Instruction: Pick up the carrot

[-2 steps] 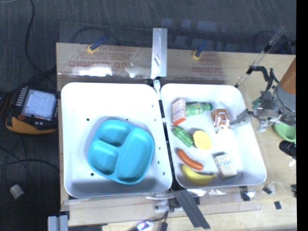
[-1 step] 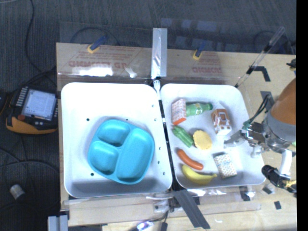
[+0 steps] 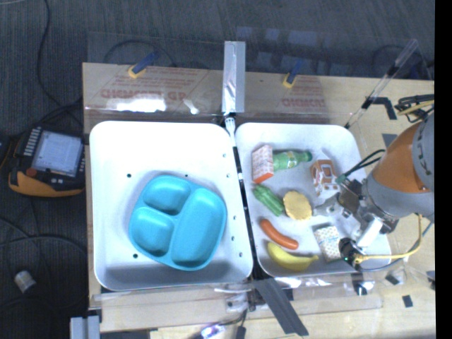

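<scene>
The carrot (image 3: pixel 279 234), an orange tapered stick, lies in the lower middle of the right bin (image 3: pixel 346 138), just above a yellow banana (image 3: pixel 291 260). My gripper (image 3: pixel 342 200) hangs low over the bin's right side, to the right of a round yellow piece (image 3: pixel 297 205) and above a speckled white packet (image 3: pixel 327 242). It sits roughly a hand's width right of the carrot and is not touching it. I see nothing held in it.
The right bin also holds a green cucumber (image 3: pixel 268 200), a green bottle (image 3: pixel 291 159), a red-and-white can (image 3: pixel 263 162) and a small orange-and-white box (image 3: pixel 323 176). The left bin (image 3: pixel 106 189) holds a blue divided plate (image 3: pixel 178 221).
</scene>
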Robot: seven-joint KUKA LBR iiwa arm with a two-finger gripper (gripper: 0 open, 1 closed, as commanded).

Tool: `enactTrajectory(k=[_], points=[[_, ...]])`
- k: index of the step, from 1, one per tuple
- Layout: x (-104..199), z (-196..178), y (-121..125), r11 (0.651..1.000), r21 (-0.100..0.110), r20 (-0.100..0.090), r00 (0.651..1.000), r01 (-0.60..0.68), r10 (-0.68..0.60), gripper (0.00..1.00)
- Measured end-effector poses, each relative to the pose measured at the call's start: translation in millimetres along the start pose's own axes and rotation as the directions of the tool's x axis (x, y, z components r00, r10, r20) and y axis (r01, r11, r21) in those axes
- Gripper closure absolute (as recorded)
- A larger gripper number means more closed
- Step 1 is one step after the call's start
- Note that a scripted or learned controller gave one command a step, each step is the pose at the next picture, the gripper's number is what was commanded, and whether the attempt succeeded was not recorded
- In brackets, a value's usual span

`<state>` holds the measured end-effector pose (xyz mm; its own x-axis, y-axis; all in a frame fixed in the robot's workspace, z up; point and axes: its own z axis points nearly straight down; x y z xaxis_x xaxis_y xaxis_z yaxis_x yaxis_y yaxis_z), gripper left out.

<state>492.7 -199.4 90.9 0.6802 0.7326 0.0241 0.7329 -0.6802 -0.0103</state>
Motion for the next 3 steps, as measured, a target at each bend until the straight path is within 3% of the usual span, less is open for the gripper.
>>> enactTrajectory(k=[1, 2, 3], points=[[0, -64, 21, 0.892, -0.02, 0.025, 0.892, -0.451, 0.451, 0.0], [40, 4, 65, 0.843, 0.004, 0.023, 0.843, -0.538, 0.537, 0.0], [91, -59, 129, 0.913, -0.02, 0.025, 0.913, -0.408, 0.408, 0.0]])
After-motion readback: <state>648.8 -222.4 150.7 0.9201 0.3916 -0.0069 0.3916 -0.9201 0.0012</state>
